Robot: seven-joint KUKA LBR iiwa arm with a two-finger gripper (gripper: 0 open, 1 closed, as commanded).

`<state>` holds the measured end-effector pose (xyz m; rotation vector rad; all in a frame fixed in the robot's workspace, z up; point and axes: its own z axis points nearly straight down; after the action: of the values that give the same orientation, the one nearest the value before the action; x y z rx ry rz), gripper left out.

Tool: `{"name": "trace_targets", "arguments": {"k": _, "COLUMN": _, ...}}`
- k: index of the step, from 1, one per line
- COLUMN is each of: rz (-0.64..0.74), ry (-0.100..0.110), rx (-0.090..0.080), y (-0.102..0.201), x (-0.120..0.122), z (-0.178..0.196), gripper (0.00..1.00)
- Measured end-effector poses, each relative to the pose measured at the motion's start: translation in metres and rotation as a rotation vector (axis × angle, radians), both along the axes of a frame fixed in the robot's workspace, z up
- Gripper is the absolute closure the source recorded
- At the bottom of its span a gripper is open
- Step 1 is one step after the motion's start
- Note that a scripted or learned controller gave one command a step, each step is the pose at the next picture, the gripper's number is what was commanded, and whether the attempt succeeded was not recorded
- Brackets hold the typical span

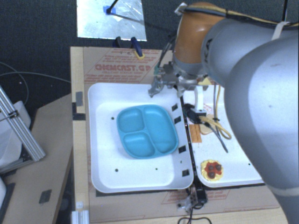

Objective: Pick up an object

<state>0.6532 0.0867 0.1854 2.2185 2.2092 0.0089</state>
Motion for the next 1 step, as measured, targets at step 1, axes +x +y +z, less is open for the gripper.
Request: {"name": "trace_targets", "arguments": {"k": 1, "rz": 0.016, "ry": 0.014, "rx": 0.009, "y": 0.0979, "x": -0.0500, "z": -0.0211, "gripper": 0.00}}
